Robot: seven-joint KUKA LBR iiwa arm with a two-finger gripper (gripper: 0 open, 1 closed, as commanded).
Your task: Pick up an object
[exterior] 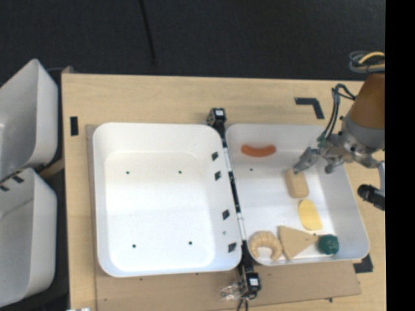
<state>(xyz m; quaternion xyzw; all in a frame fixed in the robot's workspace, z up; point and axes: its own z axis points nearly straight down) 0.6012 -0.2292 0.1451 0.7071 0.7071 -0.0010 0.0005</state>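
Observation:
The right bin (259, 203) holds several items: an orange-red sausage (258, 150) near its far edge, a tan bread-like block (297, 184), a yellow oval piece (310, 215), a tan wedge (296, 241), a pale croissant (266, 245) and a small green ball (328, 243). My gripper (318, 161) hangs over the right bin's upper right part, just above and to the right of the tan block. Its two fingers are spread apart with nothing between them.
The left bin (104, 193) lies beside the right one, with a black-clipped divider rail (230, 193) between them. Two white containers (23, 173) stand off the bench's left edge. Cables run at the far right.

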